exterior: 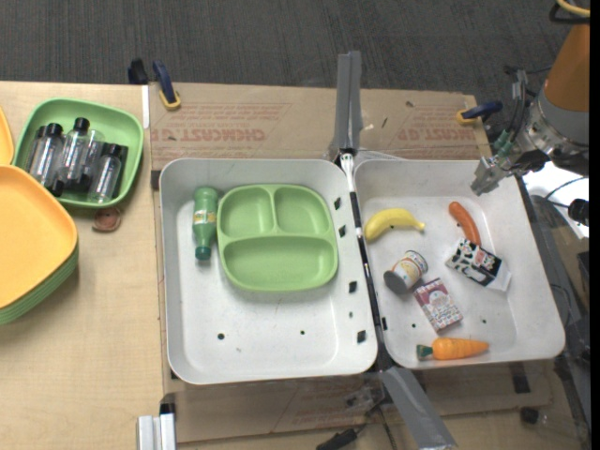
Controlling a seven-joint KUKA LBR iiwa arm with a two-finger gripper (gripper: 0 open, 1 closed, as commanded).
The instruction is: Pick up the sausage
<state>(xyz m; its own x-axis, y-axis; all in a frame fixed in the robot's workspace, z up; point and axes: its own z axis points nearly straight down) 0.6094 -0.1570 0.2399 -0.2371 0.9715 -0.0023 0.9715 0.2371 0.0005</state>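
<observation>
Small reddish-orange sausage (463,223) lying in the right white plastic bin (534,279), just right of the yellow banana (394,222), above the black-and-white carton (477,263), claw (489,174) hovering up-right of the sausage, holding nothing, grip state unclear

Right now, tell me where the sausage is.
The sausage lies in the right bin, near its far right corner, between the banana and the gripper.

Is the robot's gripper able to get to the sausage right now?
Probably yes. The sausage lies uncovered in the right bin, with the gripper just above and beside it. The cow-print carton sits close to its lower end, but nothing is between them.
</observation>
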